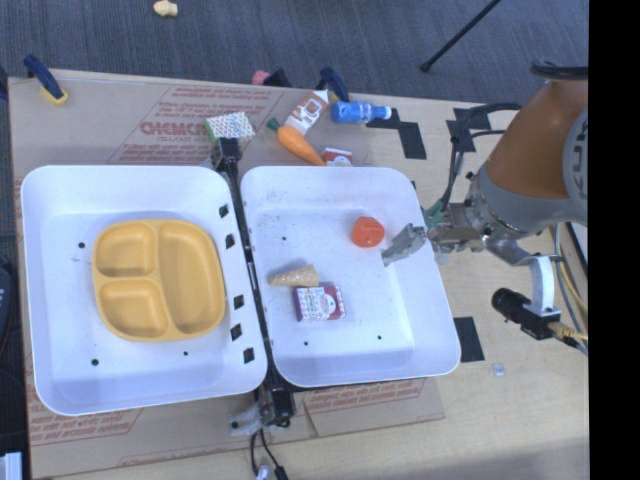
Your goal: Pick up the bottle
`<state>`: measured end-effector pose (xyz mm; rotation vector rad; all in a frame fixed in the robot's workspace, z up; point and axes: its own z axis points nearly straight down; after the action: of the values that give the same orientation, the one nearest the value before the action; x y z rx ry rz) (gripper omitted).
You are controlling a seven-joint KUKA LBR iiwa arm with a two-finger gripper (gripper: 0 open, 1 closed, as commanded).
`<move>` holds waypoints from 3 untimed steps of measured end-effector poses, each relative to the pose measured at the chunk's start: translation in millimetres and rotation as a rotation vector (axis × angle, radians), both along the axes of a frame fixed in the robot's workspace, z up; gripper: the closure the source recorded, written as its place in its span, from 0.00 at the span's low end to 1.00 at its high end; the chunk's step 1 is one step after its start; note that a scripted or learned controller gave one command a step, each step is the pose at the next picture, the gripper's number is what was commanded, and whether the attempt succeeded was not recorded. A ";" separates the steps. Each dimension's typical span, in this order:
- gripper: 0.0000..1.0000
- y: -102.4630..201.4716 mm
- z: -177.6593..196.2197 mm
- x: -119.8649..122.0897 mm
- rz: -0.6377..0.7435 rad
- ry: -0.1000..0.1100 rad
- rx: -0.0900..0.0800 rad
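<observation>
Camera view showed the gripper [402, 245] over the right bin's [425, 340] right rim; finger state indiscernible; blue bottle [358, 112] lay at upper centre.

Small blue plastic bottle with a white cap [360, 113]: lying on its side on the brown cardboard, outside both bins, just beyond the right bin's far edge. Cap end points right. A white-orange bottle lies just left of it.
</observation>
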<state>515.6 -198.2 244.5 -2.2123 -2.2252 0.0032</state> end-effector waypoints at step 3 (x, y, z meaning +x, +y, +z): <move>1.00 7.9 -92.2 -14.0 -0.605 0.004 -0.001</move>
<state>501.6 -190.3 152.3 -2.7727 -1.4639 0.0063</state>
